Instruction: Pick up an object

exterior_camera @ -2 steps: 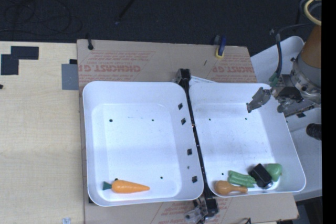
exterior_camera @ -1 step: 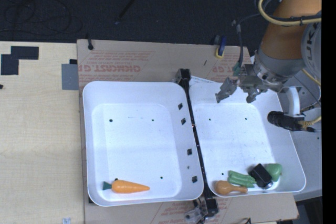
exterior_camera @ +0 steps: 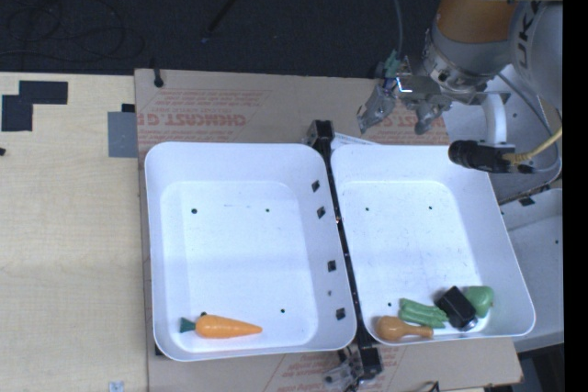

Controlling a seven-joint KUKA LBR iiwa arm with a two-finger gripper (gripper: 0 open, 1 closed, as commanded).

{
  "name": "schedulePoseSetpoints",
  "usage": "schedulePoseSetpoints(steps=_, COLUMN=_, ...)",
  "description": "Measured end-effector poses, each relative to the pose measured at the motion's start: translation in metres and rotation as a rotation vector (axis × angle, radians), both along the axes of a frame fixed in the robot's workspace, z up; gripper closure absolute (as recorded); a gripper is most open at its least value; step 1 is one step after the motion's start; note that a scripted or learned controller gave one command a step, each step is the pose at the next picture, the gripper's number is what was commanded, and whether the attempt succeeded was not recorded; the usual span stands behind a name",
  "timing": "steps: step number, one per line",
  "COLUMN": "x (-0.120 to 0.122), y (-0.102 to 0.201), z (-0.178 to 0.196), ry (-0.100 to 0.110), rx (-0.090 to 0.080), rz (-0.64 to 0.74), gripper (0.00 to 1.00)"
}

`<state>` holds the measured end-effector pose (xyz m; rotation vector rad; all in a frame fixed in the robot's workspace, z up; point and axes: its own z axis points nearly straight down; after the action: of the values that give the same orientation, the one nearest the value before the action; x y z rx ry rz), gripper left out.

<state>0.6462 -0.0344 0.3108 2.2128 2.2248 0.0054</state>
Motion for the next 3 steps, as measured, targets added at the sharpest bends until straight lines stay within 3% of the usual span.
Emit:
schedulePoseSetpoints(steps=1, x=-0.003, y=0.017, z=0.149, ry=-0.011, rx=0.0, rz=-0.002, gripper=0.0)
schedulePoseSetpoints(steps=2, x=-0.003, y=0.017, z=0.147, ry=0.01, rx=-0.002, rz=0.002, gripper=1.0)
schedulePoseSetpoints(steps=3, x=-0.003, y=-0.034, z=0.052, ry=0.015, rx=-0.001, rz=-0.01, gripper=1.0)
